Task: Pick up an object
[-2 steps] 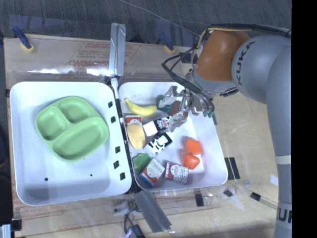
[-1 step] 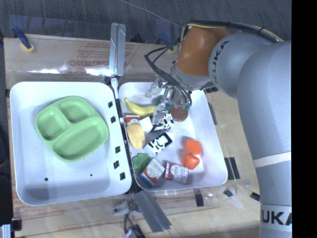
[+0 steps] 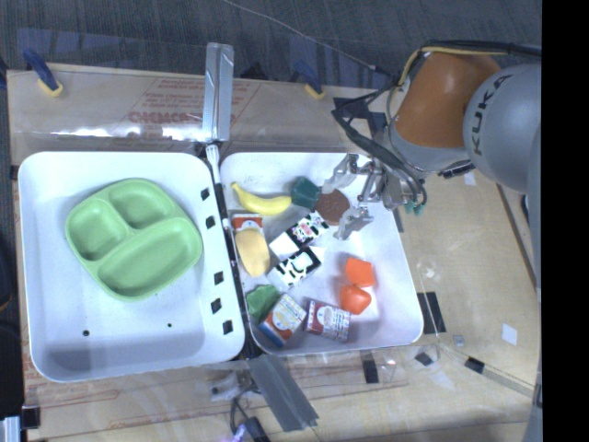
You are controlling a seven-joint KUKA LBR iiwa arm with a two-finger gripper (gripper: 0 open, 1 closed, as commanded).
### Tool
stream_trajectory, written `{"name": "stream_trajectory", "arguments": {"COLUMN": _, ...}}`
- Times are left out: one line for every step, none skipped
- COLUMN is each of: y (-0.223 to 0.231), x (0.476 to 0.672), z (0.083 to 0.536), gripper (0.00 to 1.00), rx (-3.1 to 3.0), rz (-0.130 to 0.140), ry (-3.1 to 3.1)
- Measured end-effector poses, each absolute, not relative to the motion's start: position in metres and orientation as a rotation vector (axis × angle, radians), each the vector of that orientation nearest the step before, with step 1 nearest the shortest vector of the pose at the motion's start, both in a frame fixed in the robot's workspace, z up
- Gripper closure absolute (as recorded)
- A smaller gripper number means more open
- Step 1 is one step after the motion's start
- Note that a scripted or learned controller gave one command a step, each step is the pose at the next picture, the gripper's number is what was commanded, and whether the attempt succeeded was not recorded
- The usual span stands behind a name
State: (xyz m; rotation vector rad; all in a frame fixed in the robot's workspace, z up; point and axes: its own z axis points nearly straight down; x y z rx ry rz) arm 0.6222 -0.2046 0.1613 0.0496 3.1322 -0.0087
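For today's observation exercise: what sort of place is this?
Probably a robotics lab test bench: a grey arm reaching over two white bins, one bin filled with toy food like a banana.

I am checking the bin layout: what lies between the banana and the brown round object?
In the camera view, a dark green block lies between the banana and the brown round object.

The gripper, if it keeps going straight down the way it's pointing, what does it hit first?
Probably the brown round object right under the gripper, in the right bin; depth is hard to judge from above.
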Motion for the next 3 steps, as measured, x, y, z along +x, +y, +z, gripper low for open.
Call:
{"name": "stream_trajectory", "arguments": {"y": -0.168, "x": 0.664, "z": 0.110, "gripper": 0.00, "rx": -0.183, "rz": -0.015, "ry": 3.112}}
{"name": "stream_trajectory", "arguments": {"y": -0.210, "x": 0.636, "z": 0.100, "gripper": 0.00, "rx": -0.494, "rz": -0.003, "ry": 3.098}}
{"name": "stream_trajectory", "arguments": {"y": -0.145, "x": 0.639, "z": 0.092, "gripper": 0.00, "rx": -0.232, "rz": 0.002, "ry": 3.133}}
